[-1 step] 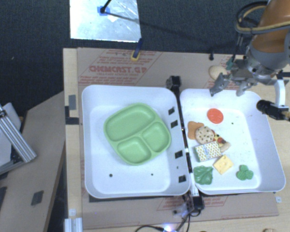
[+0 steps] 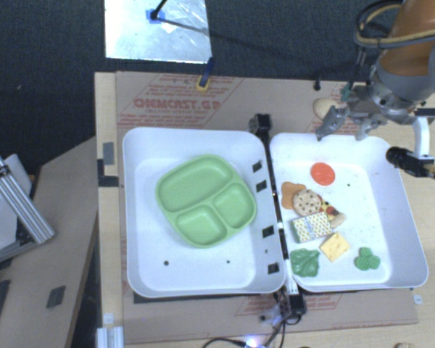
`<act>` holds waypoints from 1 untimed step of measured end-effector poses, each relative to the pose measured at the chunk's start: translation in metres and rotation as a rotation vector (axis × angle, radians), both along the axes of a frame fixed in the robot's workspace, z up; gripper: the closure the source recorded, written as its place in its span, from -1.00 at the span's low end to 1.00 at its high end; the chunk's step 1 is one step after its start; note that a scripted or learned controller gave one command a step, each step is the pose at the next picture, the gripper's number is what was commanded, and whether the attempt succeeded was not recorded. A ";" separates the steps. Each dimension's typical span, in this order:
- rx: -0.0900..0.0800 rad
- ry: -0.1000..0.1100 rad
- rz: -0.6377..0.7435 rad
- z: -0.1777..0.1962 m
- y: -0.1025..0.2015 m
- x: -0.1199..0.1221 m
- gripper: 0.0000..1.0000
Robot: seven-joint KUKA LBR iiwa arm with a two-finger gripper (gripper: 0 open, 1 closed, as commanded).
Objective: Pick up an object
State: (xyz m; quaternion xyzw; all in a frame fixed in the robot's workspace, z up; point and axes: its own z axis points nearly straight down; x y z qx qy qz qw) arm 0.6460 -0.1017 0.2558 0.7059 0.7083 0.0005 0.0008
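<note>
1. Two shallow white bins side by side on the surface (image 2: 109,216): left bin (image 2: 141,267), right bin (image 2: 399,216).
2. In the left bin, a green three-compartment tray (image 2: 205,200), lying flat near the middle, its compartments bare.
3. In the right bin, a scatter of toy food: a red round slice (image 2: 322,173) nearest the far wall, an orange-brown piece (image 2: 291,193) and a speckled cookie (image 2: 307,202) touching one another below it.
4. Just beside the cookie, a small dark-and-red bit (image 2: 332,212); below it, a patterned rectangular block (image 2: 312,228) next to a pale wedge (image 2: 338,220).
5. Toward the near wall, a yellow cheese-like square (image 2: 335,247), a green leafy piece (image 2: 304,262) and a second green leafy piece (image 2: 367,259) close to the right corner.
6. End effector (image 2: 348,125) above the far rim of the right bin, fingers spread apart, pointing down, nothing between them.
7. Red round slice nearest to the end effector, a little toward the camera and slightly left of it, well short of touching; remaining food farther toward the near wall.
8. Grey arm with orange band (image 2: 420,13) entering from the upper right.
</note>
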 end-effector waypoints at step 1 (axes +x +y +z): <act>0.000 0.005 -0.002 -0.061 -0.002 0.006 -1.00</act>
